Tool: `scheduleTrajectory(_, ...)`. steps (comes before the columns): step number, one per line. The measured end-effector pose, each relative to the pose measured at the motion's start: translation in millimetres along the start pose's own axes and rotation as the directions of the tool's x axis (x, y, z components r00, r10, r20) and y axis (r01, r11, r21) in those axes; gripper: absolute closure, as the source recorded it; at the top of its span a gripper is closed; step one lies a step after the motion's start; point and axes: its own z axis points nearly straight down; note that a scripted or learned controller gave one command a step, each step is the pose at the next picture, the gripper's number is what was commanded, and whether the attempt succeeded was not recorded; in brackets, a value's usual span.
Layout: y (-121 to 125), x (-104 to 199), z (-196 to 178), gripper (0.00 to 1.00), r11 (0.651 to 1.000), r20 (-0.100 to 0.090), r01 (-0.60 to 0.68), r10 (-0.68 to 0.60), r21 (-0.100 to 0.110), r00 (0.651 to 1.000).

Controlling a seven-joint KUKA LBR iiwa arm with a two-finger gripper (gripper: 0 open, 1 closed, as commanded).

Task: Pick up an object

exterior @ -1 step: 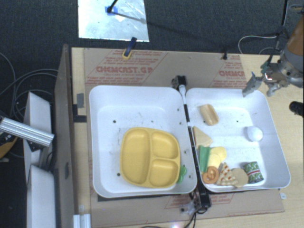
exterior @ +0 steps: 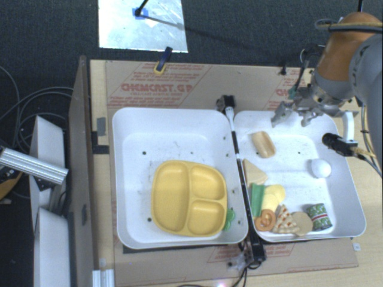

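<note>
Dark carpet lies all around a brown bench [exterior: 179,88] that bears two white bins side by side.

No one thing is picked yet. The right bin [exterior: 353,211] has all the small things in it. A tan bread roll [exterior: 263,144] lies at about 11 o'clock in that bin. A white ball [exterior: 321,168] sits at 3 o'clock, close to the bin's wall. A pale wedge [exterior: 254,173] lies by the left wall at 9 o'clock. Below it is a green piece [exterior: 257,198], touching a yellow lump [exterior: 274,197]. At 6 o'clock an orange ring [exterior: 264,221], a pizza slice [exterior: 285,220] and a tan cookie [exterior: 301,222] are bunched up together. A small green can [exterior: 319,216] sits at 5 o'clock, just beside the cookie.

The gripper [exterior: 297,113] hangs over the top edge of the right bin, at 12 o'clock. Its two fingers are apart and nothing is between them. It is near the roll but not touching it. The arm [exterior: 347,52] comes in from the upper right.

The left bin [exterior: 137,130] holds a yellow tray [exterior: 189,197] with three parts, low in the bin at 6 o'clock. A bit of green [exterior: 230,219] peeks out at the tray's lower right edge.

A shiny sheet [exterior: 143,17] lies on the carpet above the bench. Cables [exterior: 27,109] curl at the left.
</note>
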Motion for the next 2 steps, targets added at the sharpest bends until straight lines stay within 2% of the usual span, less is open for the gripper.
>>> scheduleTrajectory(1, -11.7, 38.3, 74.5, 0.0, 1.0, 0.001, -0.002, 0.002, 0.001, 1.0)
scheduleTrajectory(2, -9.6, 36.0, 59.6, 1.0, 1.0, 0.003, -0.003, 0.003, -0.006, 1.0)
